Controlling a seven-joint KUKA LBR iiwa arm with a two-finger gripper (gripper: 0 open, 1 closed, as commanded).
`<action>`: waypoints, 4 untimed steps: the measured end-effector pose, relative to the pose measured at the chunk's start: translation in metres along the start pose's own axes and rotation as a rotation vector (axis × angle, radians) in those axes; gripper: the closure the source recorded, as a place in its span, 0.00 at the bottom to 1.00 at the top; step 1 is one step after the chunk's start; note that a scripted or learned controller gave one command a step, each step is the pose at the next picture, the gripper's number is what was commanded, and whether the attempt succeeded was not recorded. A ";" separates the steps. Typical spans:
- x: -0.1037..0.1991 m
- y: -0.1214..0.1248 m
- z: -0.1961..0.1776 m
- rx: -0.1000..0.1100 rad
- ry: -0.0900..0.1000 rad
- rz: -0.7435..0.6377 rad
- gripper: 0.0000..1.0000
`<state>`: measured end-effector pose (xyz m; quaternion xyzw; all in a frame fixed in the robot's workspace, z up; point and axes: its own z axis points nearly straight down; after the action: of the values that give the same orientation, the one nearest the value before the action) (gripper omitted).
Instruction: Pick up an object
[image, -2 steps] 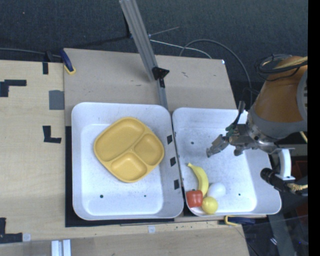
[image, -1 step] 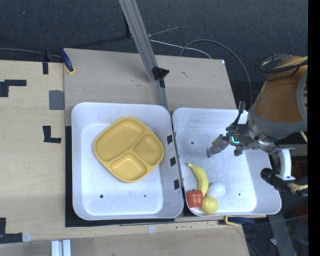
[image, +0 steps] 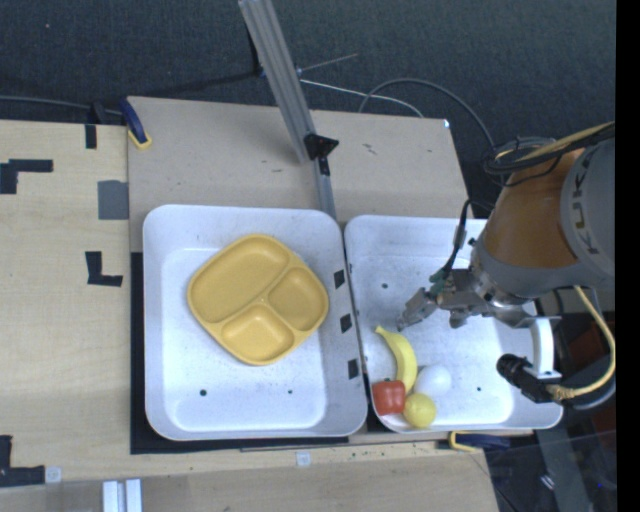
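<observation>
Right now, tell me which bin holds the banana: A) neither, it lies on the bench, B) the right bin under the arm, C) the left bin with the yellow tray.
B: the banana lies in the right bin, beside a red item.

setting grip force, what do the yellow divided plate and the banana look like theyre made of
Yellow divided plate: likely moulded plastic, matte to slightly glossy, judging by its even colour and soft rounded compartment ridges. Banana: probably plastic toy fruit, smooth and uniformly yellow with no spots, though a real one cannot be ruled out from this view.
</observation>
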<state>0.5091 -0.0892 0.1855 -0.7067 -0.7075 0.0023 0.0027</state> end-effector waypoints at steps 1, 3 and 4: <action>-0.009 -0.003 0.050 0.001 0.000 0.001 0.00; -0.008 -0.003 0.086 -0.004 0.001 -0.001 1.00; -0.003 0.001 0.043 -0.009 -0.001 -0.001 1.00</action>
<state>0.5102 -0.0921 0.1426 -0.7064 -0.7078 -0.0006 -0.0006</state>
